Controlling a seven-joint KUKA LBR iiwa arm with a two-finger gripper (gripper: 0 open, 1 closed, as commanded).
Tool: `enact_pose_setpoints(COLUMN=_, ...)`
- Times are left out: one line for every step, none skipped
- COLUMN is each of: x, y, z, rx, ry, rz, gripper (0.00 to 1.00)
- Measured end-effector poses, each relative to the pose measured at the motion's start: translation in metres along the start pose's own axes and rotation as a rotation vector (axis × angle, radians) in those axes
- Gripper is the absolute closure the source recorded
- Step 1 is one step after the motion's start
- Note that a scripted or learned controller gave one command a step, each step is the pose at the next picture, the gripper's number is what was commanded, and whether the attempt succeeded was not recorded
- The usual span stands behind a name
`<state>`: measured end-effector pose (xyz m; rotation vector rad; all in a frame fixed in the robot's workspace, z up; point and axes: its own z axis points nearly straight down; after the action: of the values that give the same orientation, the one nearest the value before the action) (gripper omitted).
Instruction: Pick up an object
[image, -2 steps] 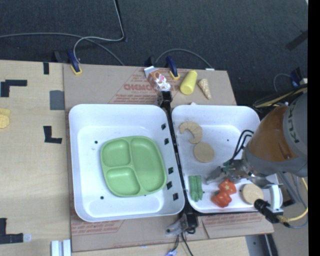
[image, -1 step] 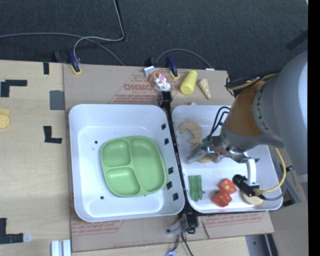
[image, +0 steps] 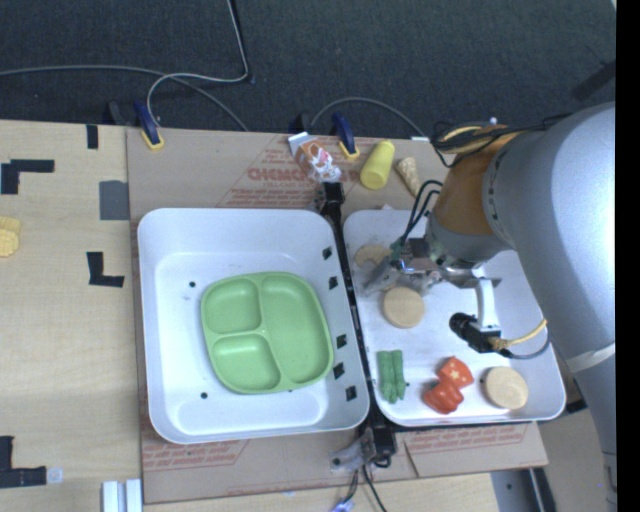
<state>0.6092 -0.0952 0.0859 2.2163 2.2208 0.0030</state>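
Green plate (image: 266, 332) alone in left bin (image: 160, 300).

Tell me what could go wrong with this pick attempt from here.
The gripper sits low near the right white bin's left wall, so it may scrape that wall. The round tan cookie-like disc lies just beside it, so closing may push it away. The black cable trails above the bin and might drag the red pepper-shaped toy.

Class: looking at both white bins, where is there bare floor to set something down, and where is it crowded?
Left bin: bare floor on every side of the green plate. Right bin: crowded, with the gripper above the round cracker, and green beans, a tomato and another cracker in front.
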Motion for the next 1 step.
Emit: enact_pose_setpoints(x=0.0004, y=-0.0145, z=-0.0003, rx=0.0, ry=-0.001, rz=0.0, gripper=0.0)
